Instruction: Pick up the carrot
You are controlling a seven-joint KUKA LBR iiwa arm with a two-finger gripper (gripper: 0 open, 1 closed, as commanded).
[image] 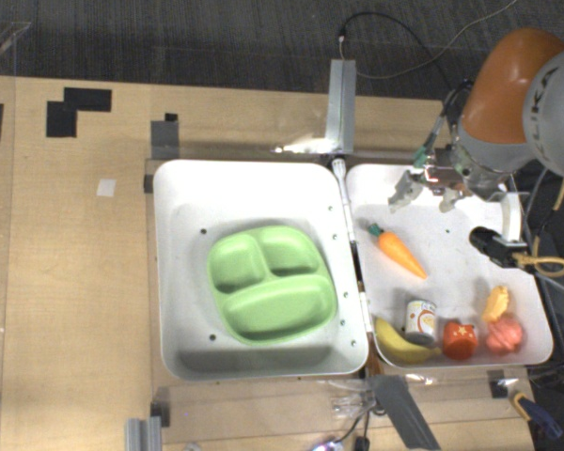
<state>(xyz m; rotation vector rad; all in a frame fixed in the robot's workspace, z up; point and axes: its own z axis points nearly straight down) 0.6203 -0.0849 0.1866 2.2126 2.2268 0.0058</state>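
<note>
**Carrot free in right bin, gripper open beyond it**

Carrot (400,254): flat on floor of right bin (448,263), in its left half, close to the wall btw. the two bins. Green end to upper left, point to lower right. Touching nothing, bare floor all round, so prob. easy to reach from above.

Well apart, along near edge: banana (400,342), can (418,317), red fruit (459,339), pink fruit (506,334), yellow piece (496,301). Crowded there, but no obstacle to a grasp. In left bin (183,216): green tray (271,283) only.

Gripper (424,195): over far part of right bin, near carrot but not touching. Jaws spread apart, nothing btw. them. Reaches in from right, orange band above wrist, wrist approx. pointing down.

Next, as judgement: shift toward near-left, turn wrist so fingers straddle carrot across its width, then descend and close. Risk: rolling away if touched on one side only.
</note>
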